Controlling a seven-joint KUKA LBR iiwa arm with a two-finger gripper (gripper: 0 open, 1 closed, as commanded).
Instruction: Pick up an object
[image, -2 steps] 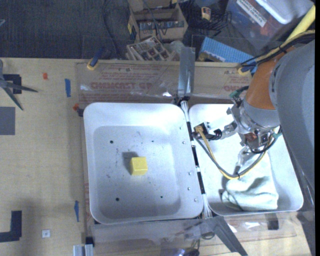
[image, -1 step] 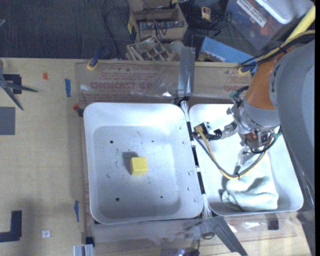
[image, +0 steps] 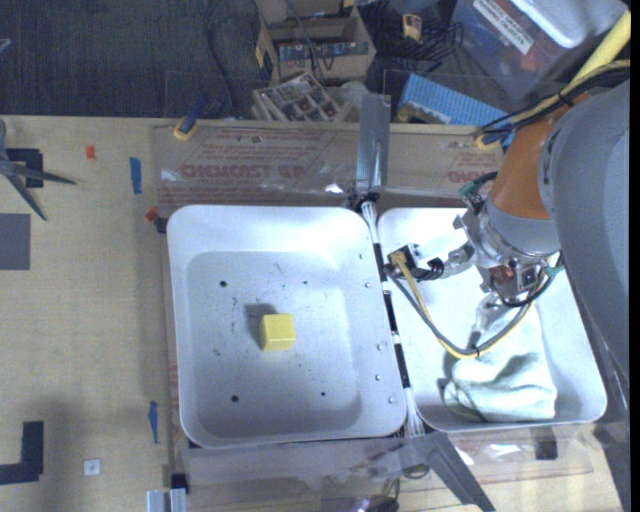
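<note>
Nearest us, in the right bin (image: 590, 395), we see a crumpled white cloth (image: 505, 388) bunched in the near corner, with no clear long axis, and the jaws (image: 487, 322) hang just above its far edge; we cannot tell whether they are open or closed. In the left bin (image: 200, 235) a small yellow block (image: 278, 331) sits near the middle, slightly skewed, well apart from the jaws. Farther back on the bench (image: 80, 300), a clear plastic strip (image: 262, 168) carries red lettering too blurred for us to read.

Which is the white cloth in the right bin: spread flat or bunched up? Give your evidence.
Bunched up. The white cloth lies crumpled in folds at the near end of the right bin, below the gripper.
</note>
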